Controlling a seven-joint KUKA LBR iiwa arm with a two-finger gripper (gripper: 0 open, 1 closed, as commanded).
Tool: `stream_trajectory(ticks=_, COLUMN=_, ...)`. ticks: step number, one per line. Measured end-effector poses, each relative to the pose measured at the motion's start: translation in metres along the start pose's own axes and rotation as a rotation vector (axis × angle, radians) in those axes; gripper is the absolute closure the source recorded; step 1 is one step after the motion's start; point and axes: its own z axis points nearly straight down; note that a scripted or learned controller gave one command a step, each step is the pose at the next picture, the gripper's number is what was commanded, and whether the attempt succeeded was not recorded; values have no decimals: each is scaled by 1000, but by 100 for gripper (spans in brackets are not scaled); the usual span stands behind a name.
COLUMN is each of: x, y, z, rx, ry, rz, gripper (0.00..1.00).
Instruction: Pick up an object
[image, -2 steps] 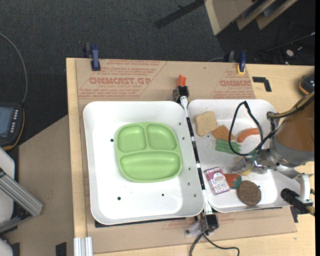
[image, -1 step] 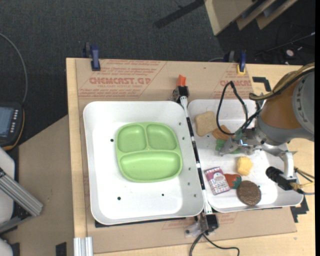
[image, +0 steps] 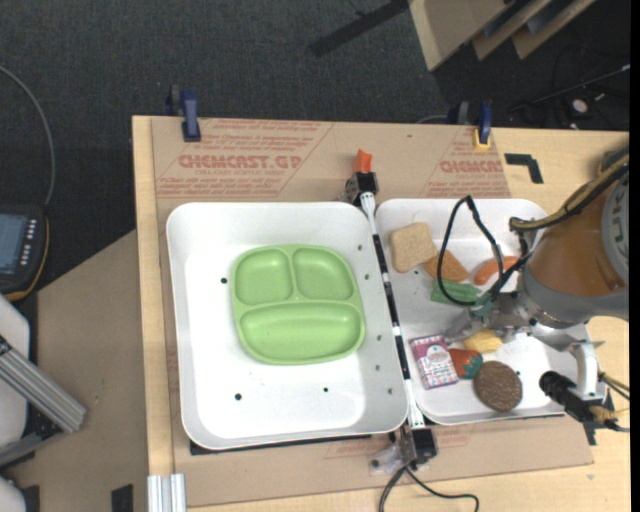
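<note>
The right bin (image: 400, 222) holds several small items: a tan bread slice (image: 411, 245), an orange piece (image: 452, 268), a green item (image: 457, 292), a yellow piece (image: 484, 342), a pink printed packet (image: 434, 361) and a brown round cookie (image: 496, 385). The arm, grey with an orange band (image: 580, 255), hangs low over the right half of this bin. Its gripper (image: 478, 322) points left, down among the green and yellow pieces. The arm's body hides the bin's right side.
The left bin (image: 195, 300) contains a green three-compartment plate (image: 297, 303). Black cables loop over the right bin near the bread. Clamps sit along the bench's back edge, and a divider rail runs between the bins.
</note>
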Motion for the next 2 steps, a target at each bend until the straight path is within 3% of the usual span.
stream_trajectory(ticks=1, x=34, y=59, z=-1, rx=-10, ry=-3, rz=-7, gripper=0)
stream_trajectory(ticks=2, x=-17, y=-10, z=0, rx=0, ry=-3, rz=5, gripper=0)
